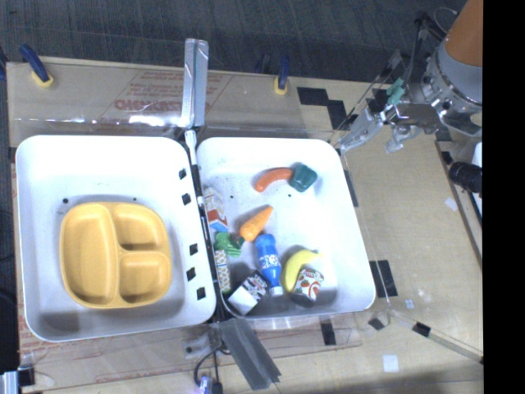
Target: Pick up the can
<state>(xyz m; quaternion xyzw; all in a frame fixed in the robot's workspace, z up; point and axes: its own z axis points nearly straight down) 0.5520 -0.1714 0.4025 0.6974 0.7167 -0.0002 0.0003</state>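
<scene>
The can [309, 285], short with a red and white label, lies at the near right corner of the right bin [353, 220]. It touches a yellow banana [296, 265] on its left. My gripper [373, 131] hangs outside that bin, above its far right corner and well away from the can. The grey arm with its orange band [466, 23] comes in from the top right.
Also in the right bin are a blue bottle [267, 258], an orange carrot [256, 221], an orange sausage shape [272, 178], a teal block [303, 177], a green piece [227, 243] and a white box [244, 295]. The left bin [33, 220] holds a yellow divided plate [116, 253].
</scene>
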